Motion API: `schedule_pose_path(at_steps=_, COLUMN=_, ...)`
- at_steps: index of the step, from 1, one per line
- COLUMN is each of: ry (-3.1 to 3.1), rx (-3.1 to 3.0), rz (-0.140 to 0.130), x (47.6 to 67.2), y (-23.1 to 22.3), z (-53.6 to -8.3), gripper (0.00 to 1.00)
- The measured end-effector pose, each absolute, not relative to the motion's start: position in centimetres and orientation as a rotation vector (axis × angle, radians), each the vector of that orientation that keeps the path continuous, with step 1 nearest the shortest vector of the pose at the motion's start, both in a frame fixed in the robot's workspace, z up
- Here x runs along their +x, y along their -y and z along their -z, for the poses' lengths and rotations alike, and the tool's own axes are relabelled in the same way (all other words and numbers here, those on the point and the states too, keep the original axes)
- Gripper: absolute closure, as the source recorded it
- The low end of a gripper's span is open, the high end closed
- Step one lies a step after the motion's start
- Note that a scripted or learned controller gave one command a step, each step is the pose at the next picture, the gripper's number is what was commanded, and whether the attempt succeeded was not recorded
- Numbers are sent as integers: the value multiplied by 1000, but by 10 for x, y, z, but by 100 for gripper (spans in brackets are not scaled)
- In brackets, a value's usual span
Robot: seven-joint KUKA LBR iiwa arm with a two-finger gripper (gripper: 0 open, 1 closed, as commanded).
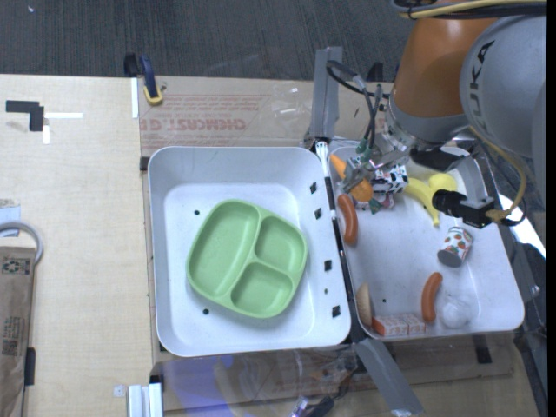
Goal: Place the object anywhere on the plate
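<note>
Nearby, sausages (348, 219), a banana (428, 190) and a can (454, 245) crowd the pincer (375, 165); grip unclear.

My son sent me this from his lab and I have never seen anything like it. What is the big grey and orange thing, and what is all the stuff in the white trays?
The grey and orange thing is a robot arm, reaching in from the right. The one camera sits above the bench and looks down at a slant. The arm's gripper is low over the far corner of the right tray, among a cluster of small toys; whether it holds anything cannot be told. That tray also has toy food: two sausages, a banana, a small can and a small box. The left tray holds a green divided plate with nothing on it yet. The job is to put one item onto that plate.
</note>
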State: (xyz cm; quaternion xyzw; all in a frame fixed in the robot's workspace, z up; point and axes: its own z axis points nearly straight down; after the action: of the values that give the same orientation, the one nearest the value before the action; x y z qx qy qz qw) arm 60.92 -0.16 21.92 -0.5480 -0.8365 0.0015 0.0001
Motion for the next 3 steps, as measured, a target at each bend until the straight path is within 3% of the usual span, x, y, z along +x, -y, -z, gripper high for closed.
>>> schedule_pose_path(at_steps=1, ry=2771, rx=-1482, rz=-1, x=626, y=-1, z=-202, gripper=100)
schedule_pose_path(at_steps=2, ry=3002, rx=-928, rz=-1, x=594, y=3, z=-241, gripper=100)
schedule_pose_path(at_steps=3, ry=3076, rx=-631, rz=0, x=561, y=-39, z=-195, gripper=100)
